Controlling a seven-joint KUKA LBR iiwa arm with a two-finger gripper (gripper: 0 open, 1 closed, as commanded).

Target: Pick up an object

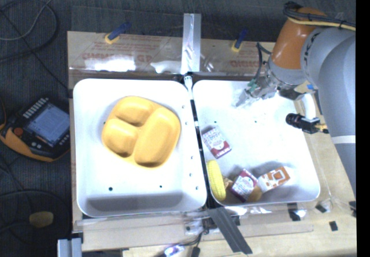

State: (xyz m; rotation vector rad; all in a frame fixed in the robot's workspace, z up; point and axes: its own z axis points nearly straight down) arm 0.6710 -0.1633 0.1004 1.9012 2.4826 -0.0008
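Looking down on two white bins, we see the gripper (250, 94), its state impossible to tell, hovering well above the small red-and-white carton (217, 141) in the right bin (300, 152), probably light and stiff, best pinched across its flat sides.

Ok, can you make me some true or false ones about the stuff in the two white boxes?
1. The big yellow thing lies in the left bin. True.
2. The corn cob is in the left bin. False: it lies in the right bin, by the divider.
3. The gripper is above the right bin's far end. True.
4. The gripper holds the small red and white packet. False: the packet lies on the bin floor, apart from the gripper.
5. An orange and white carton sits near the right bin's front edge. True.
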